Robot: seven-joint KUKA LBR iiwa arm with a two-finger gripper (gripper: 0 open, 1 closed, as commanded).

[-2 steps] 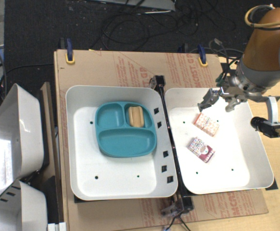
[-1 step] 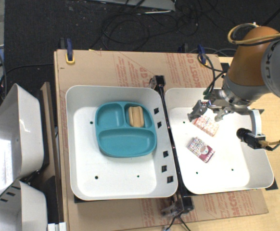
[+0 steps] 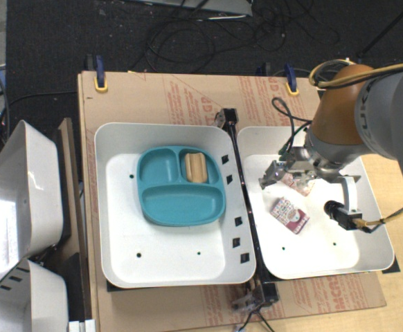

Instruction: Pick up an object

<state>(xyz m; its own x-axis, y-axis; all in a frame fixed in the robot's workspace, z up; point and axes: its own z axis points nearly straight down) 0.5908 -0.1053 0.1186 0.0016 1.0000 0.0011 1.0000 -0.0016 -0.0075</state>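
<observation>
Camera view puts our hand (grip state we cannot tell) above the right bin; the pink packet lies at five o'clock, long axis running ten-to-four

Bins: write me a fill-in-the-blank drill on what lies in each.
1. The teal tray lies in the ____ bin.
2. The tan block sits in the tray's upper ____ compartment.
3. The pink packet lies in the ____ bin.
4. The gripper is above the ____ bin.

Missing words: left; right; right; right
</observation>
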